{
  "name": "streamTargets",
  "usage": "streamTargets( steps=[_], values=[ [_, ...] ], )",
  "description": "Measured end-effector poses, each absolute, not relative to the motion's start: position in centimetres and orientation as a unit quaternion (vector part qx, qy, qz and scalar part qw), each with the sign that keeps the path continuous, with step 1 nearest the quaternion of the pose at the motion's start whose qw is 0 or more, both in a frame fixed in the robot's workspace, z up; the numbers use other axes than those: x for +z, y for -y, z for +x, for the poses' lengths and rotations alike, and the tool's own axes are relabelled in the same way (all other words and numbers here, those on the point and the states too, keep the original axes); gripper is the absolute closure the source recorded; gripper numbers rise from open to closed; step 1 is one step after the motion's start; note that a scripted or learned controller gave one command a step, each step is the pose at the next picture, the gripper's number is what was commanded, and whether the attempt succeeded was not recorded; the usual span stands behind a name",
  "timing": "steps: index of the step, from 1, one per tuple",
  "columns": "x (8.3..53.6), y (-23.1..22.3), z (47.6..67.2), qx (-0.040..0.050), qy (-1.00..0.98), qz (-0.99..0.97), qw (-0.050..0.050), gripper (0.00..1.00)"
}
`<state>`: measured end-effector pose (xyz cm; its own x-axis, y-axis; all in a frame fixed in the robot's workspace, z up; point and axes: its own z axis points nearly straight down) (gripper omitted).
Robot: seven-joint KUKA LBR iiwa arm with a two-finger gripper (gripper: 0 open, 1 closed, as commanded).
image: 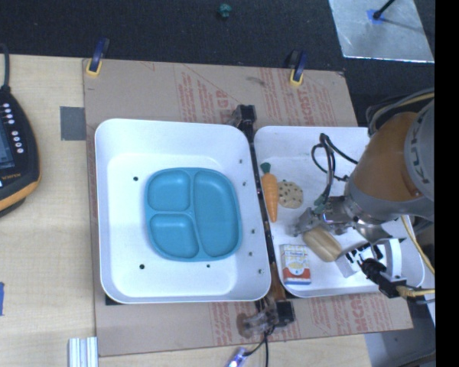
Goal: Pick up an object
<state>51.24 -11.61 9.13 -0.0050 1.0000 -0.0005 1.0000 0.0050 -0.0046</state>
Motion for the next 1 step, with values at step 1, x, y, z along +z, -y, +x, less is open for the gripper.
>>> streamTargets(
  steps=[1],
  values=[
    [9.14,10.51,51.78,0.0013,0.71,-0.705,0.0,0.0]
  ],
)
